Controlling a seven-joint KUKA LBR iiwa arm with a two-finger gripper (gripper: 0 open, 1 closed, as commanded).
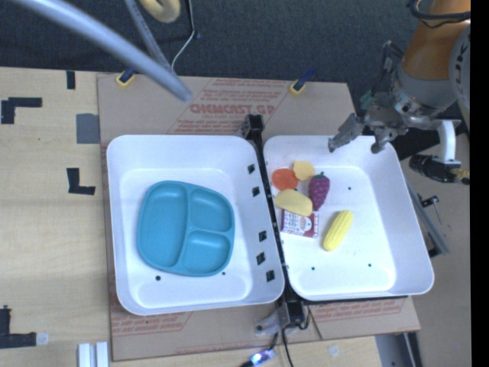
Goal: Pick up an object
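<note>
**Tool spread over far rim of right bin**

Tool (357,140) fingers stand apart, holding nothing, above the right bin's (409,228) far edge. Nearer lie an orange piece (285,179), purple grapes (318,189), a corn cob (337,230). Left, a blue tray (186,227).

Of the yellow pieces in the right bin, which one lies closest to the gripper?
The small yellow piece at the top of the cluster, beside the orange piece. The larger yellow piece and the corn cob lie further from the gripper.
</note>
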